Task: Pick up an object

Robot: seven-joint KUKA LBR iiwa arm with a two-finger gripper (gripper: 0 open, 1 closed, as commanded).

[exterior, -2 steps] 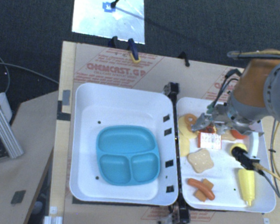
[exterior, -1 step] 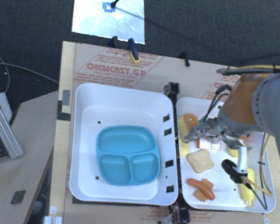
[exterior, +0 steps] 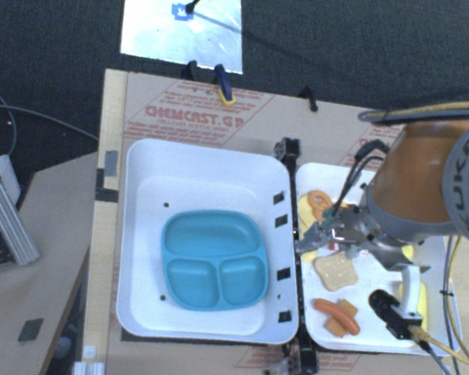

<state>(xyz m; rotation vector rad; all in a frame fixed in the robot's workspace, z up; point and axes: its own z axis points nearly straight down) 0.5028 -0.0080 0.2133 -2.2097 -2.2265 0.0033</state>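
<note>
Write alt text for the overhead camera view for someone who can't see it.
A grey and orange robot arm reaches from the right over the right white bin, which holds a slice of toast, orange sausages and other toy food. The left white bin holds a blue divided plate.

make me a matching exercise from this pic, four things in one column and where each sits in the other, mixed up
Things:
1. blue divided plate
2. toast slice
3. orange sausages
4. gripper

Places:
A. right bin, near its front edge
B. left bin, lying flat in the middle
C. over the right bin's left side, by the divider between the bins
D. right bin, around its centre, just behind the sausages

Pairs: 1-B, 2-D, 3-A, 4-C
</note>
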